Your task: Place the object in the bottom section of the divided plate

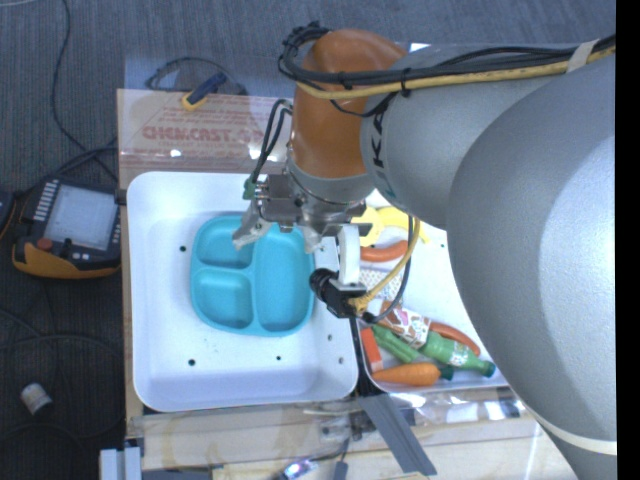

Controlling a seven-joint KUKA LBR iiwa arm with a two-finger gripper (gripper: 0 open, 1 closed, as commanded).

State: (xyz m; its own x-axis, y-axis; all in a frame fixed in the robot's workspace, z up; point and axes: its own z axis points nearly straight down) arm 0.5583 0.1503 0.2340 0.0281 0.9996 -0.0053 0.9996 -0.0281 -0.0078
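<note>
Divided plate, turquoise, three sections, lying flat in the left white bin, toward that bin's upper right; two smaller sections on its left side, one long section on its right; no item seen resting in any section. Object to be placed not identifiable between the fingers; candidate items heaped in the right bin: orange carrot at the near edge, green bottle with a red-and-white label just above it, a yellow piece and an orange-red piece farther up, partly hidden by the arm. Gripper positioned over the plate's upper edge, well apart from the heap in the right bin; one metal finger angled down to the left over the upper-left section, touching or just above it, cannot tell which; second finger hidden under the wrist hardware, so spread of the jaws cannot be told; nothing visibly held. Orange band above the wrist, black cables looped at its top; grey arm body covering much of the right bin. Black cable and connector hanging beside the plate's right rim. Cardboard sheet with red lettering beyond the left bin; handheld pendant on the carpet at left.
</note>
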